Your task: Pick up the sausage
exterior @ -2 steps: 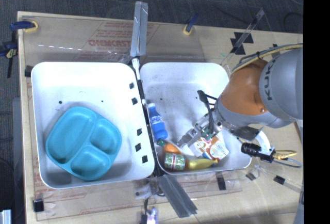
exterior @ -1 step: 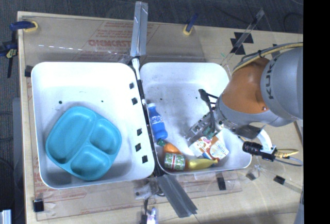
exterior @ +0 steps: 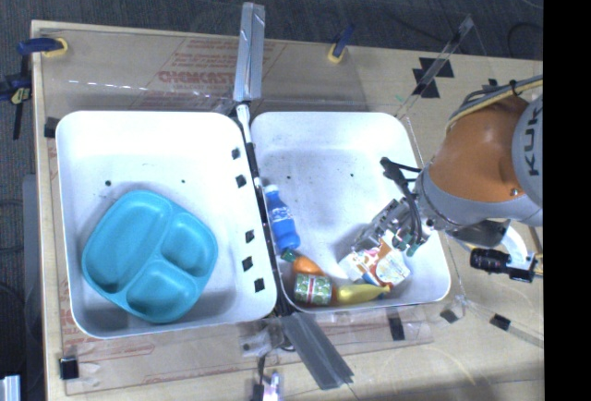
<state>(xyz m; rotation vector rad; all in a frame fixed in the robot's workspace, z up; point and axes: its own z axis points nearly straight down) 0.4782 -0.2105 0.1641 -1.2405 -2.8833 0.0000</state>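
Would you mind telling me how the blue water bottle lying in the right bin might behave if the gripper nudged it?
The blue water bottle lies on its side, so it would probably roll rather than tip. Resting against the divider wall, it may only roll toward the bin's middle. It looks like small, smooth plastic, so likely light and slippery.

The arm [exterior: 485, 168] is cut off at the frame's right. Items [exterior: 342, 284] heaped low in the right bin [exterior: 323, 150] overlap, too small to identify.

Bench [exterior: 138, 57] w/ clear sheet on top; 2 white bins side by side: left bin [exterior: 83, 136] at 9 o'clock, right bin [exterior: 323, 127] at 3.
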